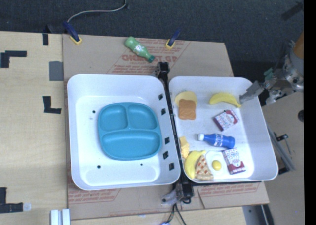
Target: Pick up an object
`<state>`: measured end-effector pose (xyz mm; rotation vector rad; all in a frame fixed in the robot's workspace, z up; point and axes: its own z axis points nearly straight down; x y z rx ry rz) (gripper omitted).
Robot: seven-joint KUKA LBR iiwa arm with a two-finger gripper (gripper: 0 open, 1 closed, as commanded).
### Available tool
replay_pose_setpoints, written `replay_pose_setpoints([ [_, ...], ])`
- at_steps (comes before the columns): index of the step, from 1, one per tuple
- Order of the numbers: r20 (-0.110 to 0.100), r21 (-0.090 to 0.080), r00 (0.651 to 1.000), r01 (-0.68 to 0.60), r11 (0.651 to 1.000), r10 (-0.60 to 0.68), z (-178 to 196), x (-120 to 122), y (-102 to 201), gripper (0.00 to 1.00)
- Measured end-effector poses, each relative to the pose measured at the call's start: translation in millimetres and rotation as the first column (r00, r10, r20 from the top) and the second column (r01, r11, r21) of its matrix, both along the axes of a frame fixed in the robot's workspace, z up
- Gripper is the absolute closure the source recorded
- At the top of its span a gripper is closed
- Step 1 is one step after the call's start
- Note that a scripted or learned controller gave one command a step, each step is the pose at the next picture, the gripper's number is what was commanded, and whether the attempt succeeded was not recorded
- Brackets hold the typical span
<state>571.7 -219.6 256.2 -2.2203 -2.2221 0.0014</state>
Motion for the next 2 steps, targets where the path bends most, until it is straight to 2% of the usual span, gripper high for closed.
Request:
replay_pose_setpoints([
  [1, -0.003, 0.002, 1.000, -0.001, 1.000, 0.001, -118, 53, 48, 0.00],
  [2, 0.015, -0.007, 1.000, 0.000, 1.000, 0.001, -165, 13, 42, 0.00],
])
